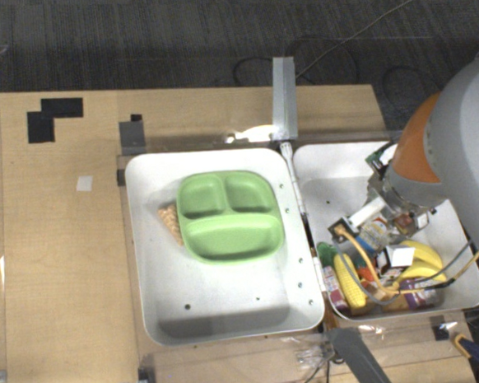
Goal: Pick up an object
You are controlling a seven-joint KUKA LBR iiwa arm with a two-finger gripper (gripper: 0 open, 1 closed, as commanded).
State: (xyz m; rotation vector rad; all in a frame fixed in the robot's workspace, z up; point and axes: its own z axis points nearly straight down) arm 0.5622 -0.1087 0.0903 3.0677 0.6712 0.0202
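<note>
Hovering over the right bin (337,166), the claw (372,217), fingers unclear, sits just above the banana (422,256).

Green tray (228,215), white bins (158,259) (both), yellow banana (425,256), orange-banded grey arm (458,140).

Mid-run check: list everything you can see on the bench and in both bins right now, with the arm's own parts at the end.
Left bin: 1, white, left half of the bench.
Divided tray: 1, green, three compartments, in the left bin.
Tan textured item: 1, light brown, tucked under the tray's left edge; kind unclear.
Right bin: 1, white, beside the left bin.
Corn cob: 1, yellow, front of the right bin.
Banana: 1, yellow, right side of the pile.
Green item: 1, left edge of the pile; kind unclear.
Other small items: mixed colours, jumbled in the pile, too cluttered to count.
Arm: 1, grey with an orange band, over the right bin.
Gripper: 1, down among the pile.
</note>
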